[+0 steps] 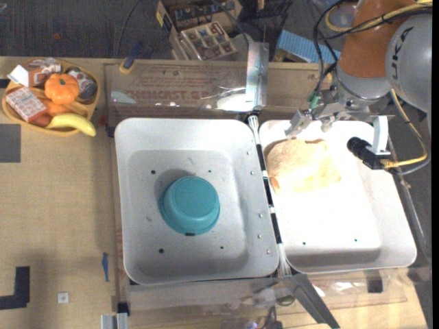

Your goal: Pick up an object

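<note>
A teal bowl lies upside down in the middle of the left bin. A flat tan, bread-like object rests in the back left part of the right bin, washed out by bright light. A small orange piece sits at its left edge. My gripper hangs over the back rim of the right bin, just above the tan object's far edge. It is open, with nothing between its fingers.
A dish of toy food with an orange pumpkin and a banana sits on the bench at the far left. A wooden board and a clear upright piece stand behind the bins. A black cable plug hangs by the right bin.
</note>
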Robot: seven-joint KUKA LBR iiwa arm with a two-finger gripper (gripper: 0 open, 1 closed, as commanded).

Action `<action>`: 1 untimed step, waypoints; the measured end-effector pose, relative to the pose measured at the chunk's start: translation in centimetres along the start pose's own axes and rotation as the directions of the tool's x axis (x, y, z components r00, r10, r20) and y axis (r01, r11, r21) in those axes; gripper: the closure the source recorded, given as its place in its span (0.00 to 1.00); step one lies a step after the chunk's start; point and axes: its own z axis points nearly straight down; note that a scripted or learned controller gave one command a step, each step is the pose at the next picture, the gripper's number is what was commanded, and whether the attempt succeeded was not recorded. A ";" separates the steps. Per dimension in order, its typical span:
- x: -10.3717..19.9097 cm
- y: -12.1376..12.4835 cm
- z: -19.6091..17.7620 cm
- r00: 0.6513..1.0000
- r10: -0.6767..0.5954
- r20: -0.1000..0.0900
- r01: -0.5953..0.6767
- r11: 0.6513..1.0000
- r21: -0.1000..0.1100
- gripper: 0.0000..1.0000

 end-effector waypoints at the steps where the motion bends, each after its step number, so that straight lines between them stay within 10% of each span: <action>1: 2.8 0.6 0.0 0.995 -0.104 0.000 0.104 0.995 0.000 0.00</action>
